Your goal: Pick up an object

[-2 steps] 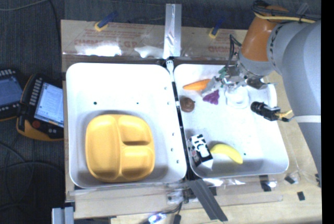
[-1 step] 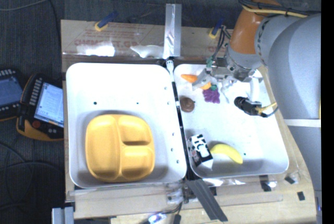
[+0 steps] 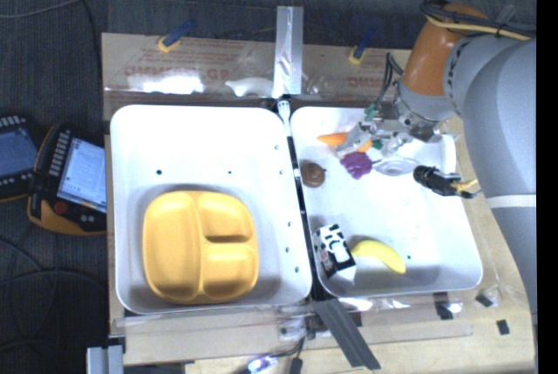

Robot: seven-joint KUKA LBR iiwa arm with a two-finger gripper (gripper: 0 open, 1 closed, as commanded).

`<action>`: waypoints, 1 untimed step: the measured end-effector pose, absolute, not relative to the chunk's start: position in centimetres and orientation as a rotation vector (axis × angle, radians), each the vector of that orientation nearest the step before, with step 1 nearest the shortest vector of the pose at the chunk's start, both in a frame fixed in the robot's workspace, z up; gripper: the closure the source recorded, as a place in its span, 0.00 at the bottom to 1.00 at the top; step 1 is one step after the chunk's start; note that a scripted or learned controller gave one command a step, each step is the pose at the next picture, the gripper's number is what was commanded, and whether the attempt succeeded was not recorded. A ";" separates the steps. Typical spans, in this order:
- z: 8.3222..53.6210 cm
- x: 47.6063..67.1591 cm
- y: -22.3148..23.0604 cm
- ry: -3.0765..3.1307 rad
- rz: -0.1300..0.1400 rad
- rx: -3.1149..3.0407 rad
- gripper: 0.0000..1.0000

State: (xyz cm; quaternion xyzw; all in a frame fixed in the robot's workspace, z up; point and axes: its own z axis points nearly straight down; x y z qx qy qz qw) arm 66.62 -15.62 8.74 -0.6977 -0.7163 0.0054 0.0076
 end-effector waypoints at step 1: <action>9.5 66.4 -15.7 -2.240 0.033 -2.177 1.00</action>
